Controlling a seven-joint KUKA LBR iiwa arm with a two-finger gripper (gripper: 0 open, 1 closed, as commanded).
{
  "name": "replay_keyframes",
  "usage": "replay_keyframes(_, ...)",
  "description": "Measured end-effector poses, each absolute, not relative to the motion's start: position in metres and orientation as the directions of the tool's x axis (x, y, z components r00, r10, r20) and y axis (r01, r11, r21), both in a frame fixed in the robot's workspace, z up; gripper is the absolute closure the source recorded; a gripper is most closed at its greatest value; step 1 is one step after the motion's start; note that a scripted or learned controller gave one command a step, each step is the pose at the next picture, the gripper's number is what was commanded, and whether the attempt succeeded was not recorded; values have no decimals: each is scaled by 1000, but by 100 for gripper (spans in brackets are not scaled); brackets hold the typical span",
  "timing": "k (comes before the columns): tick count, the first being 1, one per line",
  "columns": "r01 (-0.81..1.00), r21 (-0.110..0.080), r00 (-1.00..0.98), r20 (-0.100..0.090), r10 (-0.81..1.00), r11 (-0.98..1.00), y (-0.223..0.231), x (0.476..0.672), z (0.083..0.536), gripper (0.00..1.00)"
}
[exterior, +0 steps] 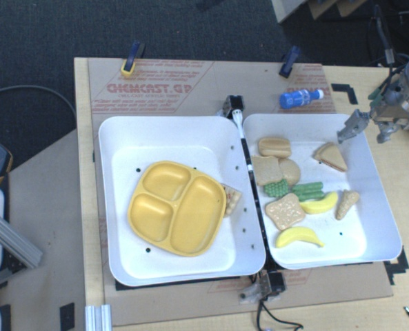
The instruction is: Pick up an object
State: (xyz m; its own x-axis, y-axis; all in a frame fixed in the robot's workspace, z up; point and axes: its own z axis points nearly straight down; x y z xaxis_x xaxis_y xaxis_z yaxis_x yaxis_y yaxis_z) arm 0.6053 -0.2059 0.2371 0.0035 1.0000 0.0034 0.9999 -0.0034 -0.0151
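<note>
So we've got the gripper [367, 129] hanging over the far right corner of the right bin [376, 248], fingers [351, 128] spread apart with nothing between them.

Closest thing to the fingers is the tan wedge [332, 157], just below them, its tip pointing back up toward them. A bit further down sits the tan stick [347, 204], long axis nearly upright (slightly tilted). Left of that we see the small banana [318, 204] and the green beans [301, 188], both lying roughly crosswise. The big banana [299, 237] is the farthest from the fingers, long axis also crosswise, ends curling down. The square cracker [285, 211], the bread roll [274, 147] and two round cookies [266, 167] fill the side away from the fingers.

The left bin [114, 185], well apart from the fingers, holds a yellow divided plate [176, 207] and a small waffle piece [232, 200] touching its edge.
</note>
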Motion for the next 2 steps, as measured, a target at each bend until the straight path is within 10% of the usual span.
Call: replay_keyframes(2,1000,-5,0,1,1000,0,-211,603,187,0)
